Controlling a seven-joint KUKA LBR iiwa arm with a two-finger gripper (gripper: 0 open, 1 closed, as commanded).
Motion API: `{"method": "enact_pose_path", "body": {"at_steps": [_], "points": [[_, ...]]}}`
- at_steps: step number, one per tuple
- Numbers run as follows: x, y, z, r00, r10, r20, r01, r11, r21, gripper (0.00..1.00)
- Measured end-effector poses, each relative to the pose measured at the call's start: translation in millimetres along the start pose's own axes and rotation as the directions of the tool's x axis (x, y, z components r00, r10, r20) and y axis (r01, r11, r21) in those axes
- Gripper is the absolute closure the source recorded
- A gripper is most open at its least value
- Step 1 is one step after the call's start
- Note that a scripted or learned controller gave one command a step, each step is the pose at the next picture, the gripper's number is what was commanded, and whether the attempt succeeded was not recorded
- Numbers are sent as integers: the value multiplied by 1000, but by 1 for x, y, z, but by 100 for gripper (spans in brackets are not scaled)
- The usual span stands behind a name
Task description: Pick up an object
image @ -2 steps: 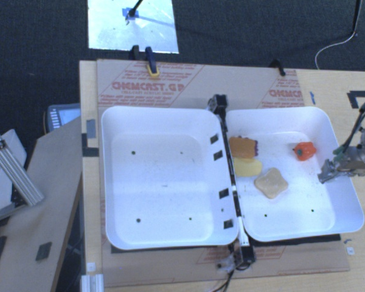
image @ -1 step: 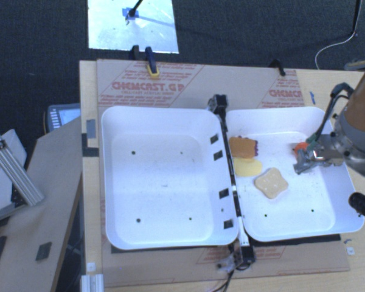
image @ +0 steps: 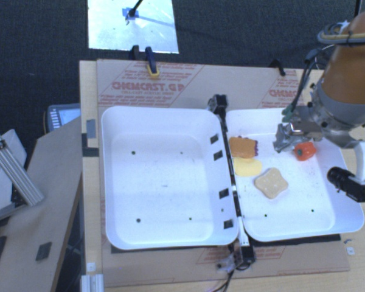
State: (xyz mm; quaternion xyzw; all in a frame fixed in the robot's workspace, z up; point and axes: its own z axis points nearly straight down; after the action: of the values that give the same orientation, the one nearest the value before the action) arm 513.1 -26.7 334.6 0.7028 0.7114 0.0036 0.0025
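The tool [image: 284,140], its state impossible to tell, is hovering in the right bin [image: 328,221] just left of one small red-orange object [image: 303,151] with no clear long axis, while one orange-purple block [image: 243,146], one yellow disc [image: 248,167] and one tan toast piece [image: 271,183] are lying farther left of it.

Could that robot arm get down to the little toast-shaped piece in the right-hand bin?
Probably yes. The toast-shaped piece lies flat in the right bin with bare floor around most of it. The yellow disc sits close beside it. Nothing covers it, and the pincer hangs over the same bin.
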Motion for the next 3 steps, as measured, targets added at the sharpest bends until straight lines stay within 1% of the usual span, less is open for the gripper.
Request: {"method": "enact_pose_path", "body": {"at_steps": [1,2,3], "points": [[73,4,16,1000,0,-1,0,1000,8,100],[130,25,-39,1000,1,-2,-1,1000,0,100],[185,-25,-92,1000,0,-4,0,1000,2,100]]}}
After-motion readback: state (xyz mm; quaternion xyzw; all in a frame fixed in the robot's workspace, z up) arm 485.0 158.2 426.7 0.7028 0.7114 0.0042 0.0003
